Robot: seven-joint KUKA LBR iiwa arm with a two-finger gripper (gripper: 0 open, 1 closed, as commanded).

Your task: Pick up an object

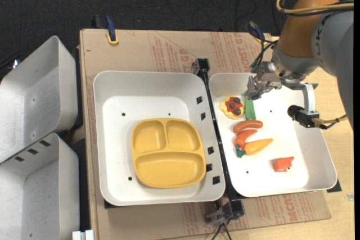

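The grey arm (320, 31) reached into the right bin (315, 168), its gripper (254, 89) poised just above a green stick (250, 109) beside a small tart (232, 107), with a sausage (247, 126), carrot (256, 146) and orange block (283, 163) nearer the front; finger spacing could not be told.

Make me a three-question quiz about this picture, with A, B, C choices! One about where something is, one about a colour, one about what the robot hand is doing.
1. Where is the yellow tray?
A. left bin
B. right bin
C. on the floor

2. What colour is the small block near the right bin's front?
A. blue
B. orange-red
C. white

3. Where is the gripper?
A. over the tray
B. outside both bins
C. low over the right bin, by the green piece

Answers: 1 A, the tray lies in the left bin. 2 B, it looks orange-red. 3 C, it hangs just above the toys in the right bin.
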